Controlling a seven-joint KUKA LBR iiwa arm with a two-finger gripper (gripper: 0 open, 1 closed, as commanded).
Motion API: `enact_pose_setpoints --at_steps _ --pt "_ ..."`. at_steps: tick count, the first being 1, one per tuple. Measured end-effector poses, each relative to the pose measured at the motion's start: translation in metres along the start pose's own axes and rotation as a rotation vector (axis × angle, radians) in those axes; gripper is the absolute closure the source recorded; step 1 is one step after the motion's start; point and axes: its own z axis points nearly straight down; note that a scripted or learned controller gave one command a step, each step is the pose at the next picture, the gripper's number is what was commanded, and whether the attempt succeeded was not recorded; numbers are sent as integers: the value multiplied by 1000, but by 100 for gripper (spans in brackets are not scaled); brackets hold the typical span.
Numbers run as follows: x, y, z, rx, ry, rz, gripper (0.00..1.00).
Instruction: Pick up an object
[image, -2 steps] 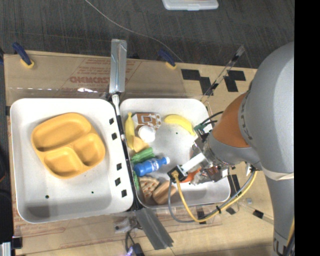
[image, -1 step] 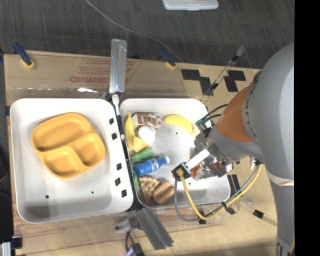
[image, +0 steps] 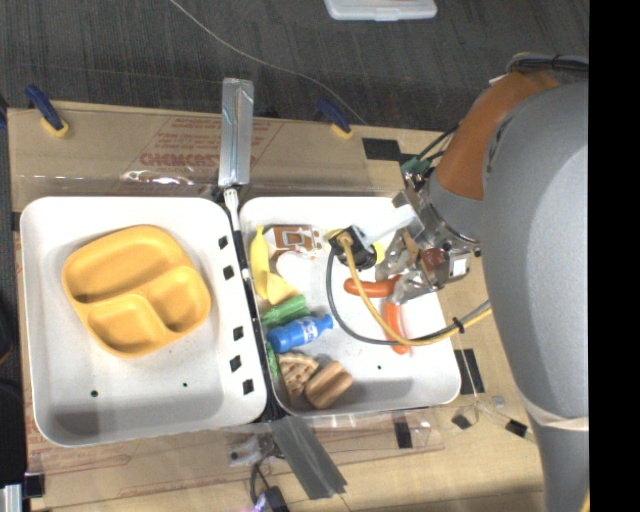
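My gripper (image: 402, 272) hangs over the right side of the right bin (image: 430, 372), under the grey arm with its orange band. An orange-red sausage-shaped piece (image: 366, 288) lies right at the gripper's tip, touching or nearly touching it. A second orange piece (image: 392, 324) sits just below it. Along the bin's left side lie a yellow banana (image: 260, 266), a green item (image: 281, 308), a blue bottle (image: 299, 332) and a brown bread roll (image: 314, 381). A small brown-and-white item (image: 294, 240) rests near the back.
The left bin (image: 40, 300) holds a yellow divided tray (image: 135, 288). A black and a yellow cable (image: 345, 318) loop from the wrist over the middle of the right bin. A metal divider bar (image: 235, 130) stands behind the bins.
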Motion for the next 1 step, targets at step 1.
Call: enact_pose_setpoints --at_steps 1 --pt "-64 45 126 5 -15 -56 100"
